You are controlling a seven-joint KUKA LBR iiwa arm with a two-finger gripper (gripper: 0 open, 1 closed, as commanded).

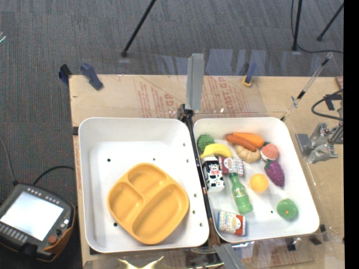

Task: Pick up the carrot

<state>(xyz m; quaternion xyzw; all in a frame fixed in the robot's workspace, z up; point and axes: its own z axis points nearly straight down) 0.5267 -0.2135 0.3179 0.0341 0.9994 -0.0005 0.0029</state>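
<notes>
The carrot (247,140) is orange and lies on its side near the back of the right bin (300,167), its tip pointing right. It touches a beige bread piece (247,153) just in front of it. A yellow banana (216,150) and a green leafy vegetable (205,143) lie to its left. A pink and red fruit (270,151) sits to its right.
The right bin also holds purple grapes (275,173), an orange (258,182), a green bottle (240,194), a green apple (287,209), a cow-print carton (213,176) and a small carton (231,222). The left bin (95,150) holds a yellow divided plate (148,202). A metal bracket (318,143) stands right of the bins.
</notes>
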